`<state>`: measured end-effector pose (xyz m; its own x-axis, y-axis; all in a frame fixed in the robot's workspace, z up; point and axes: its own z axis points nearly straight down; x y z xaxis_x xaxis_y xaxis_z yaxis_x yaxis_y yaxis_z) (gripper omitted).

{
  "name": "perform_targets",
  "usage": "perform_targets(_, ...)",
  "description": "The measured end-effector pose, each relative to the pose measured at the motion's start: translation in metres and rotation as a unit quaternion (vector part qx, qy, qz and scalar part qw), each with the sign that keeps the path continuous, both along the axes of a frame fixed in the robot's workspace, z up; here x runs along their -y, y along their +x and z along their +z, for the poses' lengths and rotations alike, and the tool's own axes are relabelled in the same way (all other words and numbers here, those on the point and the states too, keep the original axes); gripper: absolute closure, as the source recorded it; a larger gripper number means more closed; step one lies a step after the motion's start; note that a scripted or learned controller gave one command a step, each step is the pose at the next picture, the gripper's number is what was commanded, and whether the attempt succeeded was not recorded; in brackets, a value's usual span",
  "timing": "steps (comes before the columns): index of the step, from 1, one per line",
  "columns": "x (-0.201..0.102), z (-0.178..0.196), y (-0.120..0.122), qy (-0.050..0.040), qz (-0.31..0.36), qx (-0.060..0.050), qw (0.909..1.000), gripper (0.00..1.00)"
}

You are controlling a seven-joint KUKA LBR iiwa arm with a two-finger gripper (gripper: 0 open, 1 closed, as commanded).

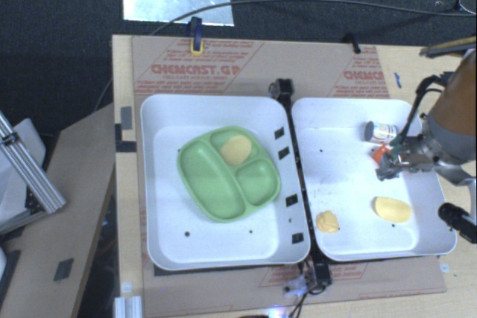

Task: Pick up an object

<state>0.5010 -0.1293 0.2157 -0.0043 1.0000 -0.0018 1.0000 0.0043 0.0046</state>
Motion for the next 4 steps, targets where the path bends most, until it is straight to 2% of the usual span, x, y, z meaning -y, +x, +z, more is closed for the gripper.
perform_targets(1,0.000,0.045,0.001,0.0003,0.000,-0.001,1.0000,1.00)
perform_targets(2,-0.046,0.050,0.025,0.0008,0.001,0.000,1.0000,1.00)
perform_targets(4,-0.137,0.022,0.061,0.0006,0.001,-0.001,1.0000,1.00)
